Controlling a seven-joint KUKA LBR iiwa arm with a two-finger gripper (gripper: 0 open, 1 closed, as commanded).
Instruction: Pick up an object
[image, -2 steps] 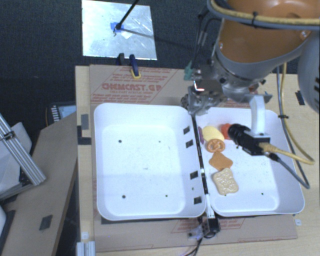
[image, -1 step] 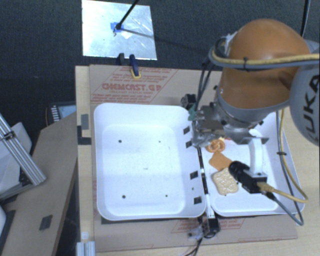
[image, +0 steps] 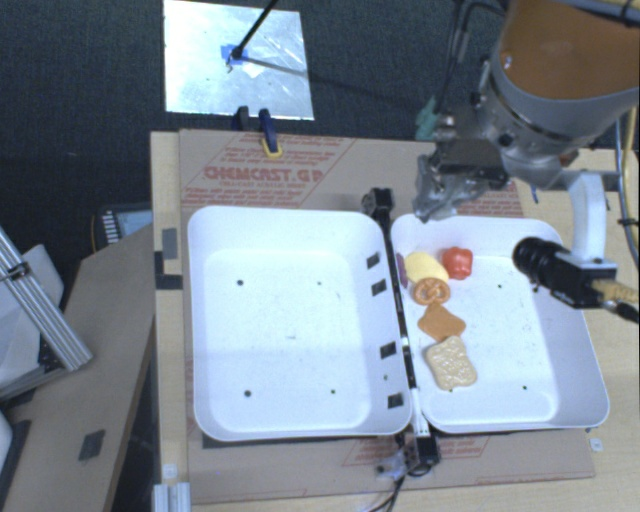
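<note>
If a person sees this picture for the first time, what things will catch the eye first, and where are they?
First comes the grey arm with its orange band, reaching in at the upper right, its gripper hanging over the far edge of the right bin. Next is a small cluster of toy food along that bin's left side: a yellow piece, a red piece, a pretzel and two flat tan crackers.
</note>
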